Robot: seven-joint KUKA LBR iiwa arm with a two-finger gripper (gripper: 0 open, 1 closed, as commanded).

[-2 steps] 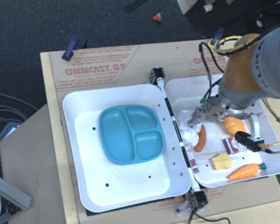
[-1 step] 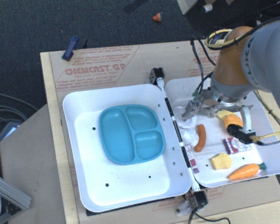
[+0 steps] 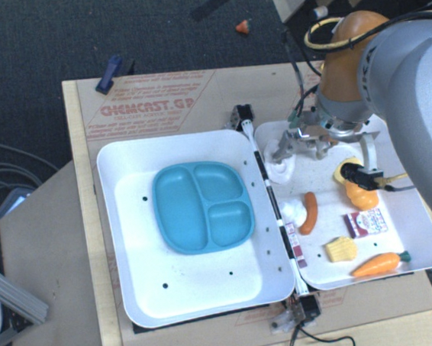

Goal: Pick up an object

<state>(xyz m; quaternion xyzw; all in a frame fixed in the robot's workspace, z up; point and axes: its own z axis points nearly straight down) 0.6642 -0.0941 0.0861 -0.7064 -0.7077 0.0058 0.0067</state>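
The claw (image 3: 305, 142) hangs low over the far left corner of the right bin (image 3: 414, 220), and whether it is open or grips anything I cannot tell. The nearest pickable thing, a toy sausage (image 3: 308, 212), lies just nearward of it along the bin's left wall, its long axis running far-to-near.

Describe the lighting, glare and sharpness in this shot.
Camera view: even overhead light, with soft shadows inside the left bin; the white bins are bright but keep their edges; the tray and carrot read fairly sharp, the arm nearest the lens is soft, and the gripper is blurred against the white.
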